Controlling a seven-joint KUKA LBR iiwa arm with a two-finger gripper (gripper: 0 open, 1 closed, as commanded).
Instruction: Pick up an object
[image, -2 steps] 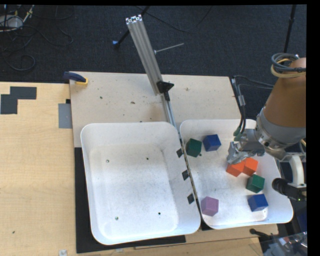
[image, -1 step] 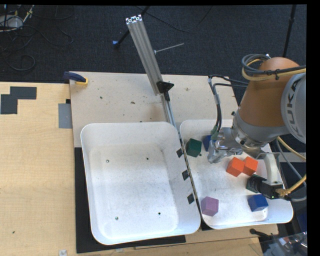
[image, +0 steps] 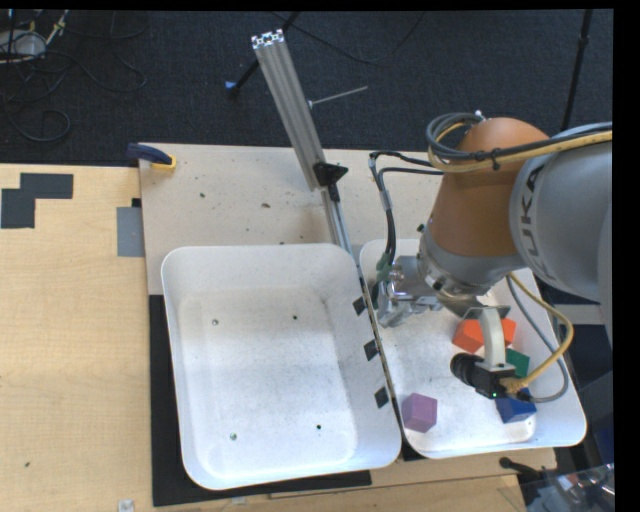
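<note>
A grey KUKA arm with an orange band above its wrist is reaching in from the right and hanging over the right-hand white bin, one of two shallow bins sitting side by side on a pale table. Its end effector is hovering low over the upper left part of that bin, just beside the rim it shares with the left bin; the metal fingers are too small and cluttered to read, so whether they are open or closed cannot be told, and nothing is showing between them.

The objects to be picked are lying in the right bin. A purple block is resting alone near the bin's lower left, close to the dividing rims and apart from the end effector. Farther right, an orange block, a green block and a blue block are clustering together, partly hidden behind a white tube and a black cable fitting hanging from the arm.

A slanting aluminium rail is rising from behind the bins toward the dark floor at the top, and a small blue-and-yellow clamp is lying at the table's upper left corner.
</note>
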